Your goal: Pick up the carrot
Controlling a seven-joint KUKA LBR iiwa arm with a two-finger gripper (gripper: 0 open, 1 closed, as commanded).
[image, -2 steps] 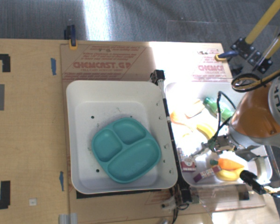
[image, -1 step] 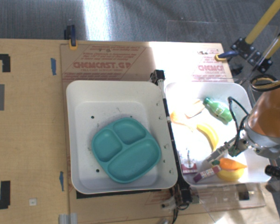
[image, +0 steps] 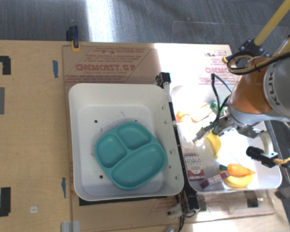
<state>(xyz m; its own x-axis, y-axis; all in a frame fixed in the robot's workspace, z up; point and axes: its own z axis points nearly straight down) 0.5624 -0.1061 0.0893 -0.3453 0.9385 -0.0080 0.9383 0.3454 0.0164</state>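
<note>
The carrot [image: 240, 169], orange with a small green top at its left end, lies in the front right part of the right bin [image: 273, 178]. It rests against a yellow banana [image: 238, 181] just in front of it. My gripper [image: 208, 130] hangs over the middle of the right bin, up and to the left of the carrot and well apart from it. It sits close above a yellow item [image: 213, 144]. Bright glare washes out the bin floor around it.
The left bin [image: 87, 100] holds a teal divided plate [image: 131, 154]. In the right bin lie an orange-and-white item [image: 183, 115], a small red-and-white packet [image: 194, 166] and a dark red stick [image: 211, 181]. The arm's orange band [image: 249, 93] stands over the bin's right side.
</note>
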